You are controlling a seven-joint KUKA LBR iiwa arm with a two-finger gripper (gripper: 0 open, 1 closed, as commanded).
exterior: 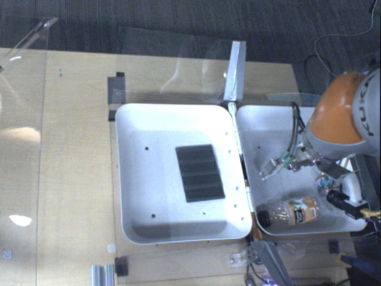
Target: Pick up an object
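A small bottle with a yellow label and a dark cap lies on its side along the front wall of the right bin, cap pointing left. A black ridged rectangular pad lies flat in the middle of the left bin. My gripper hangs over the middle of the right bin, pointing left, above and behind the bottle and apart from it. Nothing shows in it. The grey arm with its orange band covers the right side of that bin.
A small multicoloured item lies partly hidden under the arm at the right bin's right side. The ridge between the bins runs just left of the gripper. A clear panel and a metal post stand behind the bins.
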